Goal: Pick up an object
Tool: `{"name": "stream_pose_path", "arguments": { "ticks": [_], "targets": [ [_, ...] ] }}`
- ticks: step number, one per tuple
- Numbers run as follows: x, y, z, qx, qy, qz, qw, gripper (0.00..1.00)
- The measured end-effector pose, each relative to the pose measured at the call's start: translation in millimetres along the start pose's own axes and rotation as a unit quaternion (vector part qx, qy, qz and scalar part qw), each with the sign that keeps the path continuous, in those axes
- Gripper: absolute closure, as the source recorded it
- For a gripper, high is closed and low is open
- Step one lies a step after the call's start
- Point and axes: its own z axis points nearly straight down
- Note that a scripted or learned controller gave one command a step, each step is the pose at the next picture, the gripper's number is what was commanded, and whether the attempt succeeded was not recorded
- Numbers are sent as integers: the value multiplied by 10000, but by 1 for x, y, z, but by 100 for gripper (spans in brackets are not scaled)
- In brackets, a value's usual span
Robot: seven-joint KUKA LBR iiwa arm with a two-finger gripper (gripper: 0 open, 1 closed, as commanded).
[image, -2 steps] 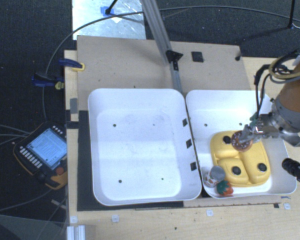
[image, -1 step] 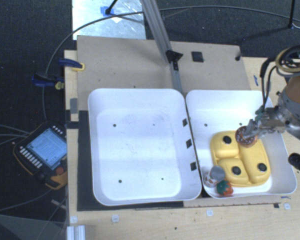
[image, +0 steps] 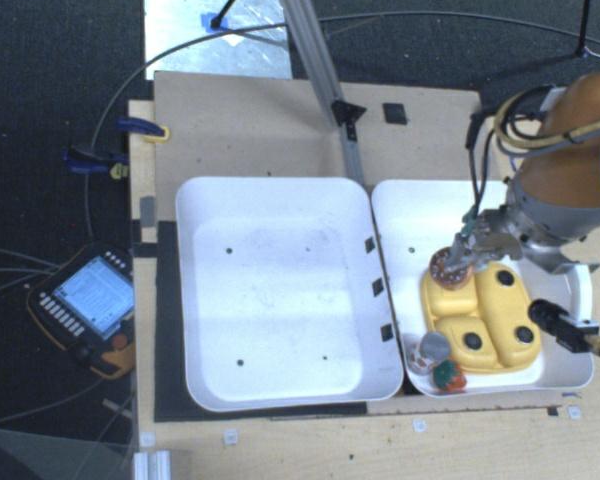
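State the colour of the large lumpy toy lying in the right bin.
Yellow, with dark round spots: the large toy in the right bin, seen in the camera view.

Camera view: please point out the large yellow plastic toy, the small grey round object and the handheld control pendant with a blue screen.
Large yellow plastic toy (image: pixel 483 318), camera view, its top surface.
Small grey round object (image: pixel 435 347), camera view, its middle.
Handheld control pendant (image: pixel 92 296), camera view, its blue screen.
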Motion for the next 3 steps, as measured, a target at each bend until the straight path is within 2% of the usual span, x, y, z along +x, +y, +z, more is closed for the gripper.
{"name": "stream_pose_path", "arguments": {
  "ticks": [2,3],
  "targets": [
    [93,48,22,-8,-4,10,10000,100],
    [138,71,9,-16,3,-2,10000,100]
  ]
}}
